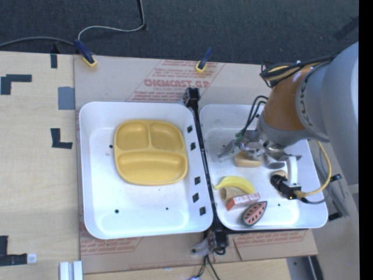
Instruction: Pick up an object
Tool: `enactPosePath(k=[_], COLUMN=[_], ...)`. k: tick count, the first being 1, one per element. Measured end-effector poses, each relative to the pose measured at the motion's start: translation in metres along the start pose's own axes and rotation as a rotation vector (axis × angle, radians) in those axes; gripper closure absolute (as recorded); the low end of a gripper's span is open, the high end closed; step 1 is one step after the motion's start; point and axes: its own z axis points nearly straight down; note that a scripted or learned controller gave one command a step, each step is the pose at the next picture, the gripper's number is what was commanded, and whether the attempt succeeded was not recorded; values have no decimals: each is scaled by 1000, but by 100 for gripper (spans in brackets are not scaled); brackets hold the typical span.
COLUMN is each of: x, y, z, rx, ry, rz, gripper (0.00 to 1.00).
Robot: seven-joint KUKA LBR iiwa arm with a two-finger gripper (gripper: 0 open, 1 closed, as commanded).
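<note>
My gripper (243,149) is low in the right bin (312,217), near its middle, under the grey and orange wrist. A tan wedge-shaped piece (247,161) lies right below it, touching or nearly touching. Nearer the front edge lie a yellow banana (235,185), a small red and white box (239,201) and a brown oval object (254,213), all close together. The arm hides the bin's right back part.
The left bin (93,214) holds a yellow divided plate (151,151) in its back half. A black divider rail (201,168) runs between the bins. Cables and yellow clamps (86,56) lie at the back of the cardboard sheet.
</note>
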Motion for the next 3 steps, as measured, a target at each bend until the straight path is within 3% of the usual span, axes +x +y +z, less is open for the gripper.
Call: enactPosePath(k=[1, 2, 3], x=[-1, -1, -39], y=[0, -1, 74], z=[-9, -9, 1], rx=[2, 3, 6], ry=[0, 0, 0], rz=[0, 0, 0], gripper=[100, 0, 0])
